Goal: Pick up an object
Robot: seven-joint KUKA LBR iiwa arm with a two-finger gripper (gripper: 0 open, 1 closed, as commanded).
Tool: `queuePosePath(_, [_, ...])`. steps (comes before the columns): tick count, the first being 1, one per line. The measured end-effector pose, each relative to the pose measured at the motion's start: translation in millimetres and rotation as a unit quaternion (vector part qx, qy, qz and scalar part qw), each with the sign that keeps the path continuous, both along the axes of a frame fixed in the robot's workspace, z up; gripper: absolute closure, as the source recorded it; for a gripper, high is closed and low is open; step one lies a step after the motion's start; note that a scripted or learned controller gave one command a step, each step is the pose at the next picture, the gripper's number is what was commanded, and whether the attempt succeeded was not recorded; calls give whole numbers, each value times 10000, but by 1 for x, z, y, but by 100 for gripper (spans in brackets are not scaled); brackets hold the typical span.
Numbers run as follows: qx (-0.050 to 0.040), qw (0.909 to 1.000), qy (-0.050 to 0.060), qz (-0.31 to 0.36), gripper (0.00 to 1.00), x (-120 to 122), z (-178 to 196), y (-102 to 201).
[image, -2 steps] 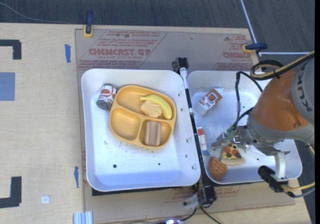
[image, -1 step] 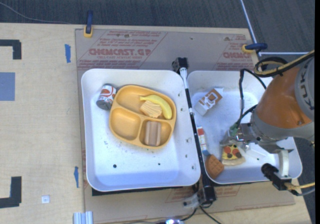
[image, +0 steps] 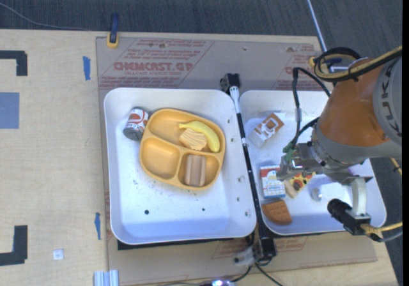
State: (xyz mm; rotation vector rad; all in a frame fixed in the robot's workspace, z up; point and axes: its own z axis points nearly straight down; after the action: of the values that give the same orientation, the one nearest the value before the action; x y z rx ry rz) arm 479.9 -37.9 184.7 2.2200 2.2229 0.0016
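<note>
Hovering low among crowded items in the right bin, hand state unclear; risks nudging small carton aside.

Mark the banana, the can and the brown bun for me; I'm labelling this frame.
banana (image: 206, 131), camera view, middle of its yellow curve.
can (image: 135, 123), camera view, its side, left of the yellow tray.
brown bun (image: 277, 212), camera view, centre of its top.

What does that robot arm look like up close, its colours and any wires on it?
The arm is grey with a broad orange band above the wrist. Black cables loop over its top, with a yellow one among them. Its gripper is a cluster of grey metal parts.
</note>
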Motion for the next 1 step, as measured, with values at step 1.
queuePosePath(1, [-3,10000,-16,2,100,1,17,48])
